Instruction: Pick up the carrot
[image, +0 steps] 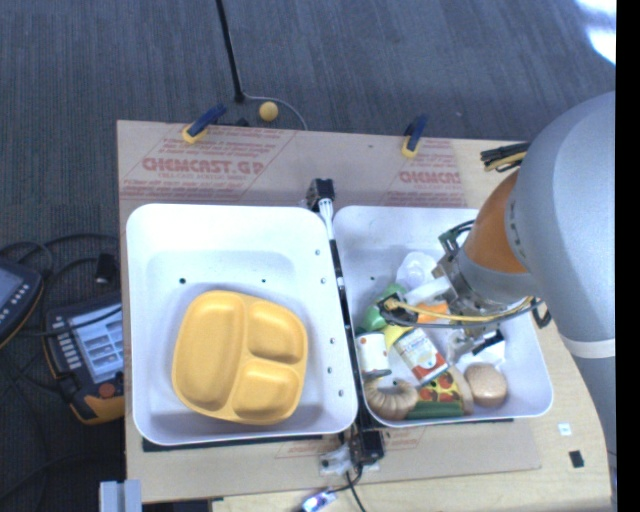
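Watching from beside the table (200, 160), I'd say the pick was only partway there. The gripper (462, 318) was down inside the right bin (535, 395), low over the clutter, and the carrot (432, 312) lay as a thin orange sliver just to its left, running roughly left to right toward the middle of that bin. It looked like the carrot's right end reached the gripper, maybe touching, but I couldn't make out whether it sat between anything, and honestly I couldn't tell if the gripper was wide or closed because the wrist and cables covered it. So my call: approach done, grasp unconfirmed, lift not yet done, since the carrot seemed to rest on the pile.

Around it were a green piece (374, 316) to the left, a small carton (418, 353) nearer, a bagel-looking thing (391, 398) at the near edge and a brownish round thing (486, 384) beside that. The left bin (160, 240) just held a yellow tray (240, 355), well apart from the action.
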